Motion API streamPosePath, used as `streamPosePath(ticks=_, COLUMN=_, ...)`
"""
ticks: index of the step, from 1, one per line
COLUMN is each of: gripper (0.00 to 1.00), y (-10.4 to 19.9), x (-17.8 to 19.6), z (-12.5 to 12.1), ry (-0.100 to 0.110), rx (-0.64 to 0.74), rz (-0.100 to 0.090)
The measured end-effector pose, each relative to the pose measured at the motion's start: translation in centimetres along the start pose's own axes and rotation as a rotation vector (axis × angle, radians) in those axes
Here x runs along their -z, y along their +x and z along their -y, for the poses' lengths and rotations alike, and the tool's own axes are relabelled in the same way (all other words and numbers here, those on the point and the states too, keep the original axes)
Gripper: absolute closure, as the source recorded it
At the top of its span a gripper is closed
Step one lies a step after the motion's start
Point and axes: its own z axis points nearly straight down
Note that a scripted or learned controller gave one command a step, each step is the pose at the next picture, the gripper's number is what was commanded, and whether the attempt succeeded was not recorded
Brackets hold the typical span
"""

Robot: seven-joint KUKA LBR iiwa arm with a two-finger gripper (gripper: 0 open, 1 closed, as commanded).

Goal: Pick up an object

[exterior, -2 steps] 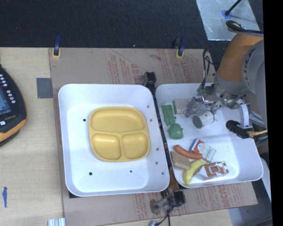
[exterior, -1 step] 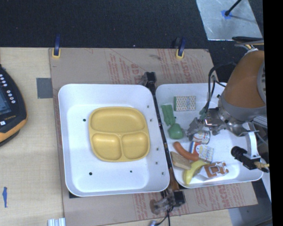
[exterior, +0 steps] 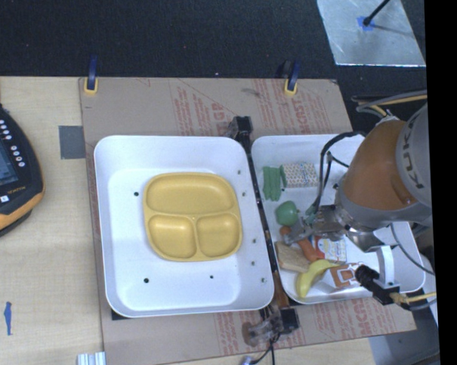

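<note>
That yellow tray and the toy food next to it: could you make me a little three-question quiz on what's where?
1. True or false: the yellow divided tray lies in the left bin.
2. Which lies nearest the front edge of the right bin? A) banana B) green ball C) speckled block
3. Fill in: the gripper reaches into the ___ bin.

Key: 1 true; 2 A; 3 right.
</note>
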Motion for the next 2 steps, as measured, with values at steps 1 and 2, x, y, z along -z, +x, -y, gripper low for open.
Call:
streamPosePath(ticks=1, gripper=0.00, y=0.0, x=-0.3, z=-4.5, ry=0.009, rx=0.000, rz=-0.004)
streamPosePath(ticks=2, gripper=0.00, y=0.4, x=0.5, z=-1.1, ry=0.011, rx=0.001, rz=-0.004)
